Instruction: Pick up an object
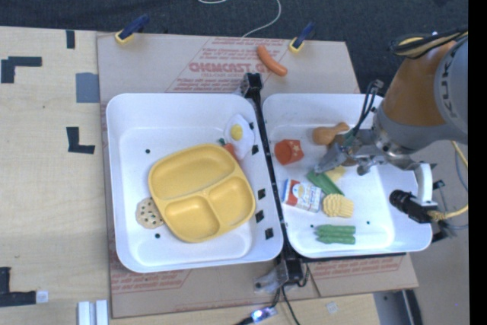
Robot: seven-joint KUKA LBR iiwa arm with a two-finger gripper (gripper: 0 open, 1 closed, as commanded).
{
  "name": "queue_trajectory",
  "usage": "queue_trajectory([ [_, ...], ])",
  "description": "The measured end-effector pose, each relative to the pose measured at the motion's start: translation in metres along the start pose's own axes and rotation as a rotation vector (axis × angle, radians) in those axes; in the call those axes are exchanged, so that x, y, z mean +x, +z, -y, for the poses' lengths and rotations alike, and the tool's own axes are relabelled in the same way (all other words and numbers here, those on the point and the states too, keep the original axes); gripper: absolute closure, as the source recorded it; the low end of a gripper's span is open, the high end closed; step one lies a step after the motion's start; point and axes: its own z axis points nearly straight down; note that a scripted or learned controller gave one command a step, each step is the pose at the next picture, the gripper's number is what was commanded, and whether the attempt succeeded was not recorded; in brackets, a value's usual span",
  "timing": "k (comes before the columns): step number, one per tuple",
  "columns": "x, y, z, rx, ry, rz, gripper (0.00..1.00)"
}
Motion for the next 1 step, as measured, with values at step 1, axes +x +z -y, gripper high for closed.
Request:
queue_trajectory([
  [1, -0.0087, 0.0545, 0.0050, 0.001, 0.001, 0.000, 0.00],
])
